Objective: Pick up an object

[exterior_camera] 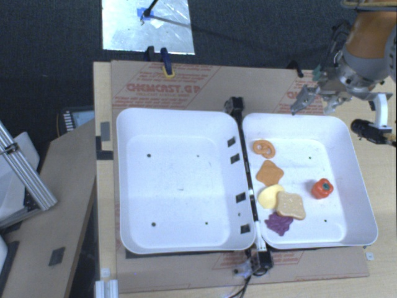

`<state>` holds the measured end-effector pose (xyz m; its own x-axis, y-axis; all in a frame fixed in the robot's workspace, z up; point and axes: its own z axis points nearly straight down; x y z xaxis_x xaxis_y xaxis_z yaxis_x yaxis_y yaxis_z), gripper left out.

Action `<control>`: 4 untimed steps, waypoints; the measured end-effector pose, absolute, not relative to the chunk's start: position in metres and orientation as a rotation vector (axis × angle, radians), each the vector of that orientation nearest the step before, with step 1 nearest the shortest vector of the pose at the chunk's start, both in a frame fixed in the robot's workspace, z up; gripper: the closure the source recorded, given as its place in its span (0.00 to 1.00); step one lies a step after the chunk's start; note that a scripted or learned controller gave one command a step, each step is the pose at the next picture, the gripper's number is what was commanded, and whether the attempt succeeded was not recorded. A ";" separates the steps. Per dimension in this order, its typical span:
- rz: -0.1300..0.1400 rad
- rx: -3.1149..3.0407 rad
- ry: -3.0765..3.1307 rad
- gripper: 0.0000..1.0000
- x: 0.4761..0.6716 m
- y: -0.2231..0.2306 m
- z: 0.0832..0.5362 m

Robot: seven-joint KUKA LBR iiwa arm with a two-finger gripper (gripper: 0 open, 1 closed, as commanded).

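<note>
The right bin (347,166) holds several toy food pieces: a pretzel (263,148), an orange-brown slab (270,173), a yellow round piece (268,197), a slice of toast (290,205), a purple bunch (278,224) and a red-orange tomato-like piece (322,189). My gripper (317,102) hangs above the back rim of the right bin, at its far right side, well away from the pieces. Its two fingers are spread apart with nothing between them.
The left bin (180,179) lies beside the right one, with black clips (236,160) along the shared rim. Both rest on a cardboard sheet (186,85). A shiny metal plate (149,17) lies behind, and an aluminium frame (22,166) stands at the left.
</note>
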<state>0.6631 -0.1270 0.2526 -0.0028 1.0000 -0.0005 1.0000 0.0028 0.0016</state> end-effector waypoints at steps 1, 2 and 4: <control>0.006 2.212 2.226 0.00 0.670 -0.107 0.285; 0.012 2.208 2.226 0.00 0.641 -0.071 0.378; 0.007 2.207 2.226 1.00 0.617 -0.060 0.537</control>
<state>0.6171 -0.0595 0.5372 -0.0088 1.0000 -0.0016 0.9999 0.0089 0.0082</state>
